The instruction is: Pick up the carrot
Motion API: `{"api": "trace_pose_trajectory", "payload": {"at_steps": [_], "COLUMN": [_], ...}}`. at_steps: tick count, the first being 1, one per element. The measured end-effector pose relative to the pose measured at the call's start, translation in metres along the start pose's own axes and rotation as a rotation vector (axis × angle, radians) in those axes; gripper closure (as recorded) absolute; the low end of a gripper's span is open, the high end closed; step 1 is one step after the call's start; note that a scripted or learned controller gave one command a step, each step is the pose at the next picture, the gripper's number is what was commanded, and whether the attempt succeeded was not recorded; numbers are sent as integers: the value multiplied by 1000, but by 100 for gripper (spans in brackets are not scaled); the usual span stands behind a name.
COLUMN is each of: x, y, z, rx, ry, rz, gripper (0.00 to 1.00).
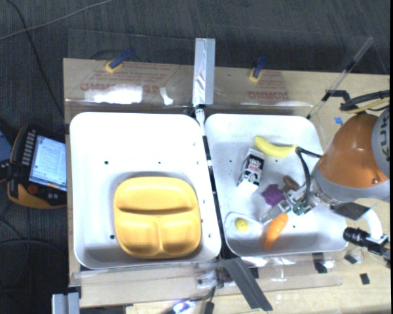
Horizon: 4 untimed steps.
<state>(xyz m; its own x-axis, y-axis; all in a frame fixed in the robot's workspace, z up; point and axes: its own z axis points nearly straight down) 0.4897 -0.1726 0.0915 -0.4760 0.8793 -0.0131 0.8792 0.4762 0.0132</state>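
**Pincer low over the carrot's upper end**

Pincer (292, 206) sits low in the right-hand shallow white bin (314, 131), at the upper tip of the tapered orange carrot (274, 229); whether it is spread or pressed together I cannot tell. From bin centre the carrot lies at about six o'clock, near the front wall. I worry about the small purple block (272, 193) just at eleven o'clock of the pincer and the fried-egg toy (240, 225) at nine o'clock of the carrot: an off-centre close could catch either, or squirt the carrot's narrow end away.
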Motion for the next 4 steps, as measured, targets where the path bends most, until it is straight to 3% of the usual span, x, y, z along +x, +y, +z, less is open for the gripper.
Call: {"api": "trace_pose_trajectory", "payload": {"at_steps": [1, 2, 3, 4], "x": [12, -45, -42, -42], "y": [8, -25, -22, -19], "z": [-1, 0, 0, -10], "rx": [-3, 1, -1, -6], "ry": [-5, 1, 5, 4], "rz": [-454, -461, -106, -106], "gripper": [0, 0, 0, 100]}}
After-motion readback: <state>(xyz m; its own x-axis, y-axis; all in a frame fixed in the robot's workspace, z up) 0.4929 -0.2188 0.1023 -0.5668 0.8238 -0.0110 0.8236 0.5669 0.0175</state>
